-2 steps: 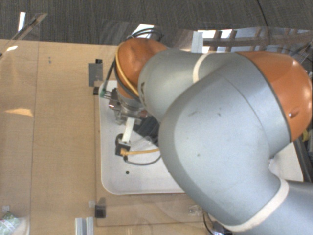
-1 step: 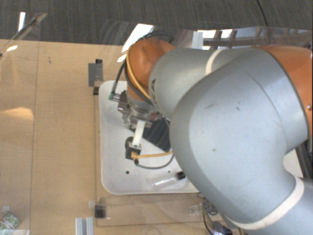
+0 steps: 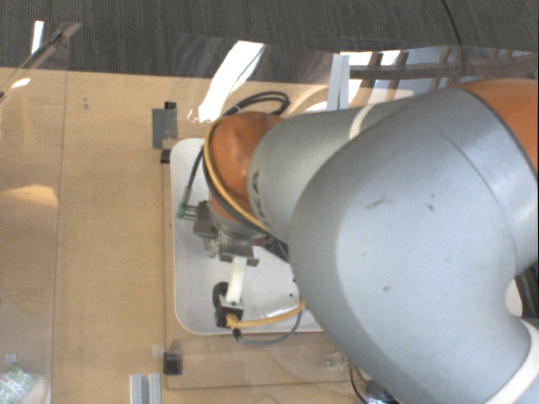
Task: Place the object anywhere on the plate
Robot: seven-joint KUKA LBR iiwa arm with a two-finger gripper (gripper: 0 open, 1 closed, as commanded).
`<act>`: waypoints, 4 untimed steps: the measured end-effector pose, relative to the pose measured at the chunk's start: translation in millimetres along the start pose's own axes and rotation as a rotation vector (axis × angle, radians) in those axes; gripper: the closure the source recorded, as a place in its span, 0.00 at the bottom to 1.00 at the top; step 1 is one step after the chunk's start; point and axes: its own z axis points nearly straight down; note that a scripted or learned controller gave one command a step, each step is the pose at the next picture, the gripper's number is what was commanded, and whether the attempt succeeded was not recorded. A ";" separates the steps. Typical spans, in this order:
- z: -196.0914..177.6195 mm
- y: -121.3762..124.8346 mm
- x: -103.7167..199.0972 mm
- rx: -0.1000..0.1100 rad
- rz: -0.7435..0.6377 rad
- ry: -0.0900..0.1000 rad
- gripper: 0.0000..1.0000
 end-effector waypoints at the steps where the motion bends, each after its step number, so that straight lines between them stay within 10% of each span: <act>1: 15.1 -37.0 -5.3 -0.014 0.338 0.013 1.00; 2: 4.0 -34.9 -4.3 -0.016 0.338 0.017 1.00; 3: -107.3 -35.2 -48.8 -0.001 0.439 0.000 1.00; 4: -107.0 -35.5 -48.5 -0.001 0.438 0.000 0.00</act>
